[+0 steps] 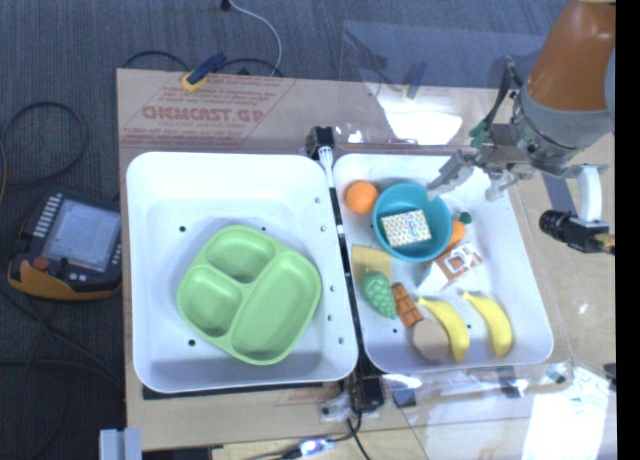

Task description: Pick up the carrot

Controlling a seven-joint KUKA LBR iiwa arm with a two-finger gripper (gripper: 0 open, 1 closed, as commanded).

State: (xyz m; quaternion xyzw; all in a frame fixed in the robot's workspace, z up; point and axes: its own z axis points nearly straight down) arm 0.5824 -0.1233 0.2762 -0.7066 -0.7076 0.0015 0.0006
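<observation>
Looking down from the fixed camera, seeing the carrot (457, 231) lying in the right bin (522, 260), tucked against the right side of the blue bowl (398, 198). Judging it a light, stiff, smooth toy, likely slipping under a shallow pinch; favouring a hold across the exposed orange body. Finding the gripper (468, 181) hovering just above, fingers spread, clasping nothing. Losing most of the carrot's length behind the bowl rim.
</observation>
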